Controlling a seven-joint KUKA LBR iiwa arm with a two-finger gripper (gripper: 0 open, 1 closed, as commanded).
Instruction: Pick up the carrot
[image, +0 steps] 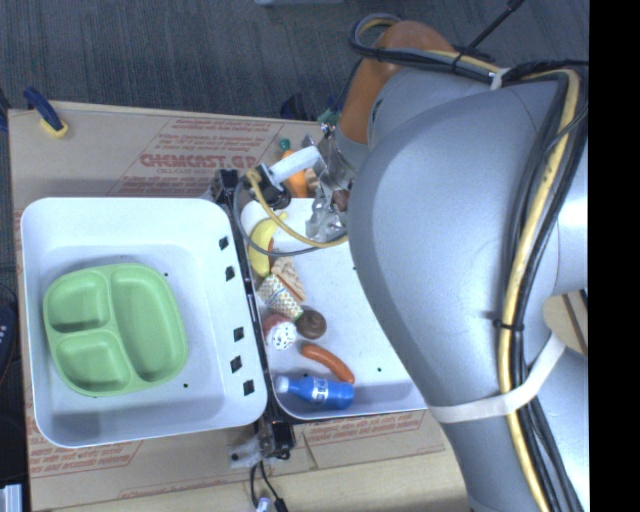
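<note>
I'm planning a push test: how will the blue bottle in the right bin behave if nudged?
The blue bottle lies on its side, so it would probably roll if nudged sideways. It looks like smooth plastic, so likely light and somewhat slippery. The bin wall beside it may stop it.

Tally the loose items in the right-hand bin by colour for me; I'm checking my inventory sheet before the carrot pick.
Orange: 2, the carrot near the gripper and a sausage-shaped piece
Yellow: 1, banana
Blue: 1, bottle
Brown: 1, round piece
White with spots: 1, ball
Tan patterned: 1, piece
Total: 7 I can make out; the arm hides part of the bin.
</note>
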